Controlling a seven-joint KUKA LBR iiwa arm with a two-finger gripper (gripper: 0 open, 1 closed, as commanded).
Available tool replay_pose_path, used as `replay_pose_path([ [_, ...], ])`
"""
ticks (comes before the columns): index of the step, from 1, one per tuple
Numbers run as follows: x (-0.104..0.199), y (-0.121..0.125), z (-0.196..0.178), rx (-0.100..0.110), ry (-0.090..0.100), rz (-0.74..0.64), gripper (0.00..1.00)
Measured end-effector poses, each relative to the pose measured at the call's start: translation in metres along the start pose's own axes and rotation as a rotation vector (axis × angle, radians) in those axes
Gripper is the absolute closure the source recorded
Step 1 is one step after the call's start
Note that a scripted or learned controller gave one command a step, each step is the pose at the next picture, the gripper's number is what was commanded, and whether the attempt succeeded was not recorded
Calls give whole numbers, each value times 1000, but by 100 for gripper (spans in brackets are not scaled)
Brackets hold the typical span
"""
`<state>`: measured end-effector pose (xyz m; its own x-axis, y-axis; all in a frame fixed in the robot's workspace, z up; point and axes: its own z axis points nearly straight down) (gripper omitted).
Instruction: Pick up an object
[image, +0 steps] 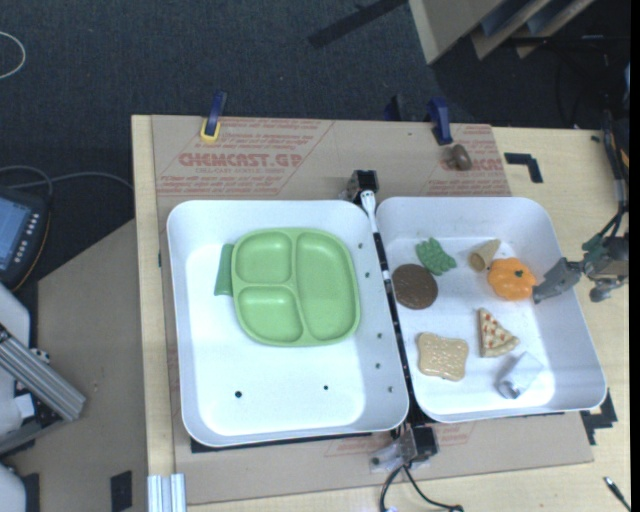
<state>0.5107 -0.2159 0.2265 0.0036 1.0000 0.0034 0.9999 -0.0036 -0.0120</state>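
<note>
At right bin (560, 330) edge, fingers (556, 283) beside orange (511, 279); open or closed, cannot tell.

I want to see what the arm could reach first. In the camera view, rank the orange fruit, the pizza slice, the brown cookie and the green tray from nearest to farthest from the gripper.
From the gripper at the right bin's right edge:
1. Orange fruit, just to its left.
2. Pizza slice, lower left of it.
3. Brown cookie, by the right bin's left wall.
4. Green tray, in the left bin.
</note>
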Motion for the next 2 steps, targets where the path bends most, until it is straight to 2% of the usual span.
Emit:
replay_pose_path([
  [1, 0, 3, -6, -12, -4, -3, 0],
  [2, -7, 8, 42, -7, -1, -3, 0],
])
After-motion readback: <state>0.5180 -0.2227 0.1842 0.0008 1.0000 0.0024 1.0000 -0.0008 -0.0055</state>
